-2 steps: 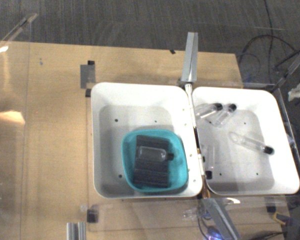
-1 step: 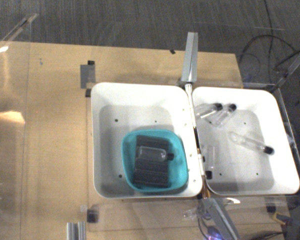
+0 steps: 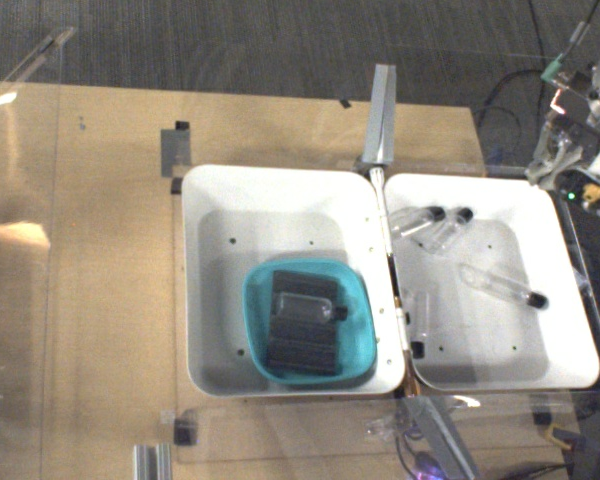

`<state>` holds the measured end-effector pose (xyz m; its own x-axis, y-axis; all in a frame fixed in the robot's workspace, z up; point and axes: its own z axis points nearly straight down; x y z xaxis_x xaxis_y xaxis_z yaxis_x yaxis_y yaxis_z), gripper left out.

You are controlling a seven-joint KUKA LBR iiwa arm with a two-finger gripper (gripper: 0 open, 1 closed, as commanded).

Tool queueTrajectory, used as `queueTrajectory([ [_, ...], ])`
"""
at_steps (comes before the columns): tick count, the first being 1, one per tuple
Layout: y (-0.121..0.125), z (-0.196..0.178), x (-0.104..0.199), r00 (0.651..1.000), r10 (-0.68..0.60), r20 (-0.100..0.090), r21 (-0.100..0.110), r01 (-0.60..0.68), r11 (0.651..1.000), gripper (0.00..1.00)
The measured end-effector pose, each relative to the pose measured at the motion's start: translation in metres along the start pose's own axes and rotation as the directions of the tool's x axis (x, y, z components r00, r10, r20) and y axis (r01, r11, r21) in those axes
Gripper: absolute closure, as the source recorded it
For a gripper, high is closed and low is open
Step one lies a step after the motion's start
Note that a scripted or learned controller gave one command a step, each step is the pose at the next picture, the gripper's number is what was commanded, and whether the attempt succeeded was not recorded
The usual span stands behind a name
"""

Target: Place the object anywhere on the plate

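The wooden tabletop (image 3: 90, 298) carries two shallow white bins side by side. In the left bin (image 3: 212, 228), toward its near edge, sits a teal plate (image 3: 258, 298) with a raised rim. A dark, blocky object (image 3: 302, 338) lies flat on the plate, and a clear tube with a dark cap (image 3: 315, 311) rests on top of it, so the task's thing is already on the plate. The right bin (image 3: 560, 348) holds more clear tubes: one with a dark cap (image 3: 502, 285) lies at a slant near its middle, one small one (image 3: 421, 310) lies close to the wall shared with the left bin, and a pair with dark caps (image 3: 435, 223) lies near its far left corner. Beyond the right bin's far right corner, at the edge of the view, the arm's end (image 3: 580, 118) hangs above the tabletop's rim, well apart from the plate and across the whole right bin from it. Whether the jaws are open or closed cannot be told.
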<state>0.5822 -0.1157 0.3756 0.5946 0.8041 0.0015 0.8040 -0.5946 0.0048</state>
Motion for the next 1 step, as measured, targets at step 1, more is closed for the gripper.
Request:
queueTrajectory([
  [1,0.0393,0.0793,0.0714,0.997,-0.074,0.001,0.003,0.074,0.997,1.00],
])
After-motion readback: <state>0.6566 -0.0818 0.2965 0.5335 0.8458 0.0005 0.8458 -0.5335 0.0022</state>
